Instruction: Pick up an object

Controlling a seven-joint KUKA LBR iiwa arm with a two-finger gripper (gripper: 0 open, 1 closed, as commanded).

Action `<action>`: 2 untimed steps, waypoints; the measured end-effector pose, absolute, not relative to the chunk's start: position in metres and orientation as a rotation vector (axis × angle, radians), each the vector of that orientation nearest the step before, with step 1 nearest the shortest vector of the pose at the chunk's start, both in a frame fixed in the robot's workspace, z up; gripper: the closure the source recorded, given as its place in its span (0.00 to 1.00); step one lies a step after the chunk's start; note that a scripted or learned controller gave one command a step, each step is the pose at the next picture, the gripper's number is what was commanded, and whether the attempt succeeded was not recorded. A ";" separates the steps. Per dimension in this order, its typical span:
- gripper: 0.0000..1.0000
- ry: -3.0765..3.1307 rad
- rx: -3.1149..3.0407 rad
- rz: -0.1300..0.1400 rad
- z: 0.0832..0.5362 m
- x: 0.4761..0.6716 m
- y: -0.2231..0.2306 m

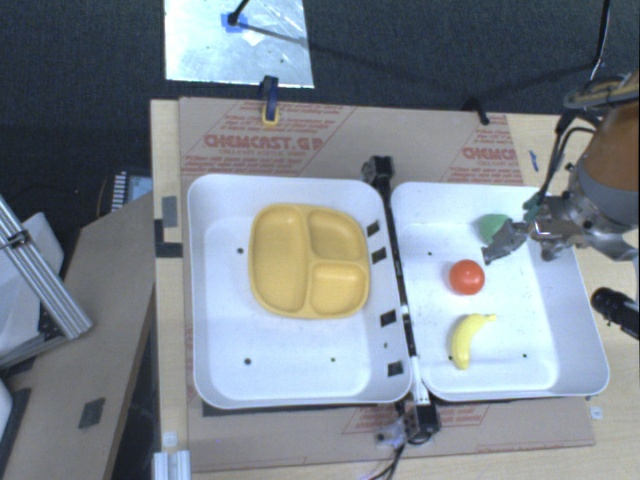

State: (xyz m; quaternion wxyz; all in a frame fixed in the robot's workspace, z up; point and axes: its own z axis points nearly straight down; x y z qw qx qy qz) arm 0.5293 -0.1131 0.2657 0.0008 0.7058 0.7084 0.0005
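In the right bin (560, 368) lie a red round fruit (466, 277), a yellow banana (467, 337) nearer the front, and a green object (491, 226) toward the back. My gripper (525, 241) hangs over the right bin's back right part, just right of the green object and up and right of the red fruit. Its two fingers (498, 247) stand spread apart with nothing between them. The gripper partly hides the green object's right edge.
The left bin (215, 358) holds a yellow divided plate (307, 260). A black divider strip (392, 268) runs between the bins. A black part (615, 310) sticks in at the right edge beside the right bin. A cable (548, 168) hangs along the arm.
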 end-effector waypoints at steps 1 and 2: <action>0.00 2.222 2.220 0.001 0.205 0.534 -0.114; 0.00 2.222 2.221 0.001 0.165 0.539 -0.115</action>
